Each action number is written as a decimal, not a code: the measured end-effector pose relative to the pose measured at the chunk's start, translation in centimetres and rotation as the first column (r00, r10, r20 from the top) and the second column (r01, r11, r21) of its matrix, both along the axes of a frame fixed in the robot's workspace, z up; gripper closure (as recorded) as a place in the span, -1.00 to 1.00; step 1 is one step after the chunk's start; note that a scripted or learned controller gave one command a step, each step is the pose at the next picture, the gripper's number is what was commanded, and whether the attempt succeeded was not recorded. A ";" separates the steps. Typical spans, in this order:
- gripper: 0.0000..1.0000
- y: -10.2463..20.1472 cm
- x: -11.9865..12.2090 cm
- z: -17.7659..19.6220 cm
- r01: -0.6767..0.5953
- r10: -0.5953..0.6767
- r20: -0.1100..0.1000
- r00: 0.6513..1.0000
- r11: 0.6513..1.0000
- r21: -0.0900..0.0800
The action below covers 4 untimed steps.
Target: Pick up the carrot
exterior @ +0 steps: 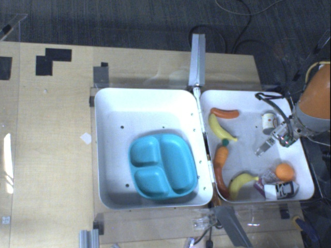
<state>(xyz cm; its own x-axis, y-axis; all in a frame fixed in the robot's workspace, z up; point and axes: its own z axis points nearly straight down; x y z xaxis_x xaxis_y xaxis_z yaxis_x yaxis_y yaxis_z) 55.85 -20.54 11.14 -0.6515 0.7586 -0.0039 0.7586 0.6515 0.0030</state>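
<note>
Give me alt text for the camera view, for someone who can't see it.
A robot arm's end effector hangs over the right white bin, apart from the carrot near the bin's left side. That bin also holds two bananas, a hot dog and an orange. The left bin holds a blue divided plate.

Carrot (pixel 221 156) hemmed in — banana (pixel 222 128) above, bin wall (pixel 203 138) left; open floor to its right.
</note>
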 end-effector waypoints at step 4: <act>-1.00 2.8 1.1 -2.3 -0.462 0.462 0.007 0.887 0.887 -0.007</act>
